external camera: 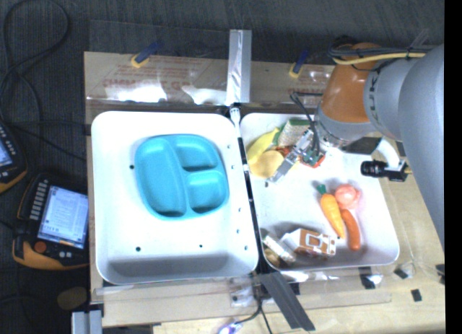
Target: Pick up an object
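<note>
A yellow banana (261, 146) and a round yellow fruit (268, 162) lie together at the far left corner of the right bin (375, 249), touching each other. The gripper (283, 169) of the grey arm (411, 102) hangs just beside them, its tip close to the round fruit; whether its jaws are open or closed cannot be told from this angle, and nothing is seen between them. Nearer the bin's middle, a carrot (331, 213) lies beside a sausage (351, 229) and a pink ball (347, 195). A small box (312, 242) rests along the near wall. The left bin (115, 253) holds a blue divided tray (181, 174).
</note>
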Tool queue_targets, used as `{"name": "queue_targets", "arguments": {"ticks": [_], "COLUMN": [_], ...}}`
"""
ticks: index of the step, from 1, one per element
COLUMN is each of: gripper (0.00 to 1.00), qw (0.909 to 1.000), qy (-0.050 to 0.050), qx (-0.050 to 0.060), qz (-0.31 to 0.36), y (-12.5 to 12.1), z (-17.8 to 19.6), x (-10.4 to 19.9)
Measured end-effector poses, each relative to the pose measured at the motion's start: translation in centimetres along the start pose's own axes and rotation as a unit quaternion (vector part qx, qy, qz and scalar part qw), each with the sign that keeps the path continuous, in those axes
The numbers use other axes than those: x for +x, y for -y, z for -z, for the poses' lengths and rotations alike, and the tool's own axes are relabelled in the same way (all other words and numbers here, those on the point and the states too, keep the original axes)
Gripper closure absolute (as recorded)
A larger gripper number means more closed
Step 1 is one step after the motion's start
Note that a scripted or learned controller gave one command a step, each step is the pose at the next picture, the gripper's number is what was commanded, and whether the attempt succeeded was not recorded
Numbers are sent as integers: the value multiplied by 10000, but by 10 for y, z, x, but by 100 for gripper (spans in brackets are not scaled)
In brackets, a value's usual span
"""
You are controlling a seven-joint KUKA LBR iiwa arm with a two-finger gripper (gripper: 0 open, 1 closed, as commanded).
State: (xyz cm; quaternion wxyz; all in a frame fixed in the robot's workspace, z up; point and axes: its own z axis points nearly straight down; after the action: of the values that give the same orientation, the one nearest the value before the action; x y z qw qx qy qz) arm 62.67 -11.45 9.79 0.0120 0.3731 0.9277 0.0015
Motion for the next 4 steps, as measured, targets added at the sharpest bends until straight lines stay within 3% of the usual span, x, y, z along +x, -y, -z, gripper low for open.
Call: {"name": "queue_targets", "arguments": {"ticks": [1,2,3,4], "gripper": [100,100,100,100], "qw": [9999,9660,9834,9999], "qy": [125,-68,-97,-94], "qx": [-46,101,91,62], "qz": [-7,-2581,-1810,-5], "y": [-2,-23,45,8], "z": [16,86,88,208], "x": [-7,14,113,129]}}
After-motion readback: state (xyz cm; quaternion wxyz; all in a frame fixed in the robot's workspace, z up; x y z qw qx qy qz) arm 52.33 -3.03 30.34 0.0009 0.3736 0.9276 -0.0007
